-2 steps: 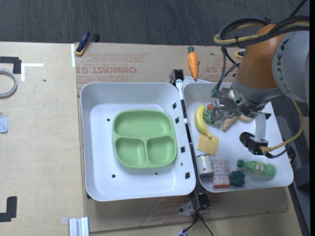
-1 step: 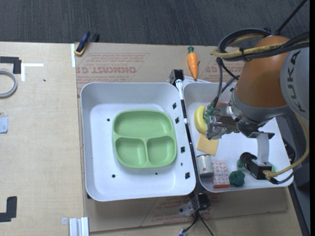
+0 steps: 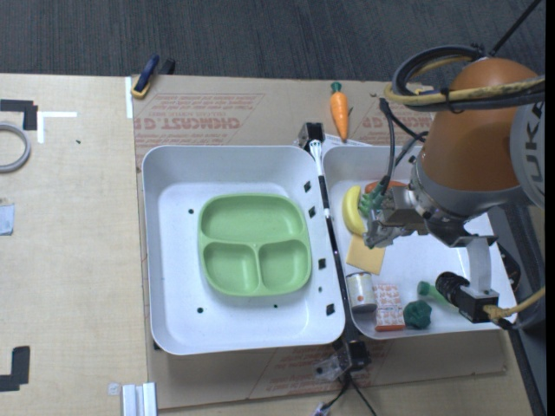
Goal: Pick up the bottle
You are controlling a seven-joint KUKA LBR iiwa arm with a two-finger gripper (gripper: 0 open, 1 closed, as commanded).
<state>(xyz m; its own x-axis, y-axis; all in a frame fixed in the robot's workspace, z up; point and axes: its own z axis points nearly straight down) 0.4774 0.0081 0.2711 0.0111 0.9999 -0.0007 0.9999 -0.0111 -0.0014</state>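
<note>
Camera view: the claw (image 3: 378,230) is lowered into the right bin (image 3: 451,323); its grip cannot be told. No bottle can be picked out with certainty among the clutter, so it should be identified before closing.

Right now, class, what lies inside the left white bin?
Inside the left bin lies a green divided plate with three compartments, flat on the bin's floor. Nothing shows in its compartments. What lies beneath the plate is covered and cannot be seen.
</note>
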